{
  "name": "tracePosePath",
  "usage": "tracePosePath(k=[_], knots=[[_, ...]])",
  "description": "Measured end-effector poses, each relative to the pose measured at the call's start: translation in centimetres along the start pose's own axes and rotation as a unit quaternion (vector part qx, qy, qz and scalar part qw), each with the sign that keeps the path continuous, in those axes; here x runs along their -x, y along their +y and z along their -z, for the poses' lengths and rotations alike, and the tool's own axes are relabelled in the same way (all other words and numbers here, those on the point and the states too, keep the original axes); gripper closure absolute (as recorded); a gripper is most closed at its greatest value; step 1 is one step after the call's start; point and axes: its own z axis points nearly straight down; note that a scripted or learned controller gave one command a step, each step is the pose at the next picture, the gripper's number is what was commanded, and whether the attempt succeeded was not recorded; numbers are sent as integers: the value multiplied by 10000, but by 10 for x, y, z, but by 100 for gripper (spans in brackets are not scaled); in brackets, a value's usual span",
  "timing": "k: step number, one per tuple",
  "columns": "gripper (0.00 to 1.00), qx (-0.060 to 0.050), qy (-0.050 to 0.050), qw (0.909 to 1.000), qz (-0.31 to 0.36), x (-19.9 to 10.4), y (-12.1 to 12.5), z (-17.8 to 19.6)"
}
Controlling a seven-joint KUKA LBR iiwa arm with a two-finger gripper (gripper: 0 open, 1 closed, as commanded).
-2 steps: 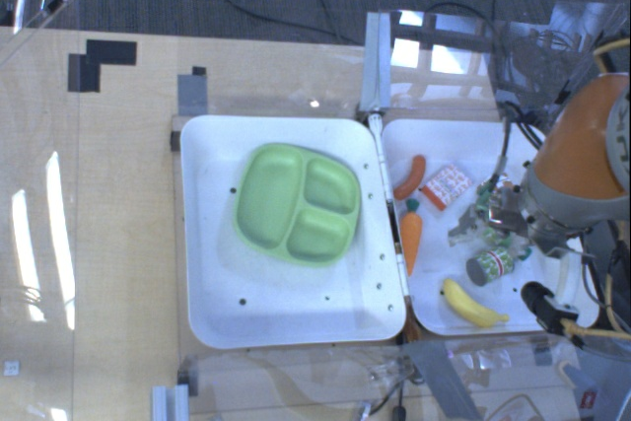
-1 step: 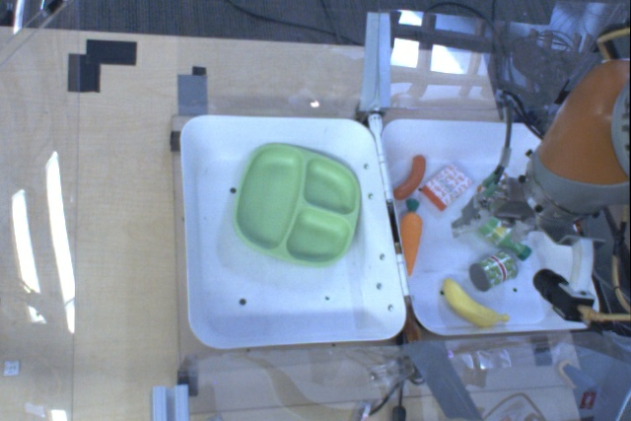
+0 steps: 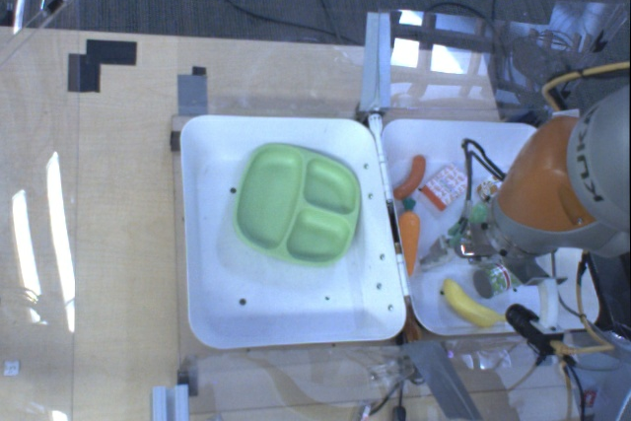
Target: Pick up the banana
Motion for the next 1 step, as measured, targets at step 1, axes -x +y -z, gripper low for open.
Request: tracePosePath(k=[1], knots=[[0,42,-13,9914,1312,7,-4,0]])
